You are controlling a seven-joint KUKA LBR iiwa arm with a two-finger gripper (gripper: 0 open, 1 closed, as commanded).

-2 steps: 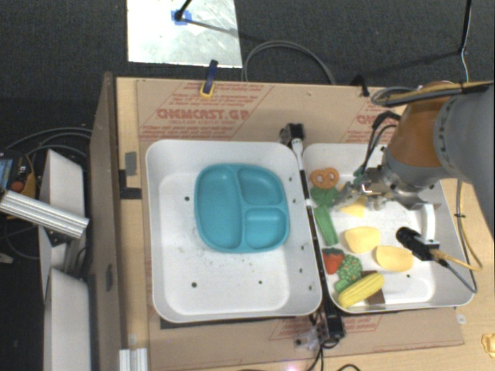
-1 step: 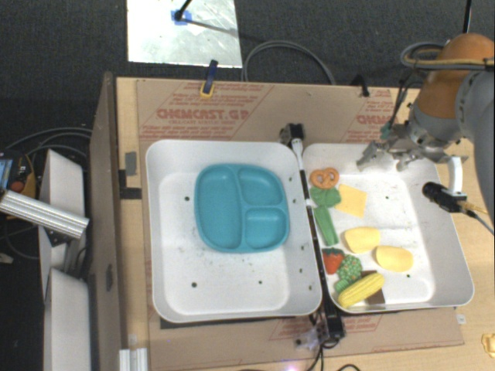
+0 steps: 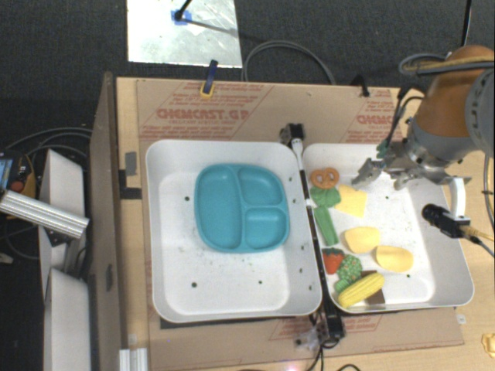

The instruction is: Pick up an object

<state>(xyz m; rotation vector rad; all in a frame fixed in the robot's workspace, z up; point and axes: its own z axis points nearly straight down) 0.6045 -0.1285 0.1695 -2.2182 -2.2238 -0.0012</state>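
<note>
My gripper (image 3: 380, 181) hangs over the upper part of the right bin (image 3: 445, 284), open, with nothing between its fingers. Just left of it and below lies a yellow cheese wedge (image 3: 353, 202). A brown pretzel (image 3: 325, 178) sits near the bin's top left corner, with a green leafy piece (image 3: 326, 197) and a green cucumber (image 3: 325, 226) under it. Lower down are two yellow pieces (image 3: 361, 239) (image 3: 394, 258), a red piece (image 3: 332, 262), a broccoli (image 3: 349, 269) and a corn cob (image 3: 360, 288).
The left bin (image 3: 174, 284) holds a blue divided plate (image 3: 240, 208). The toys crowd the left side of the right bin. Its right side is bare white floor. A cardboard sheet (image 3: 232, 107) lies beneath both bins.
</note>
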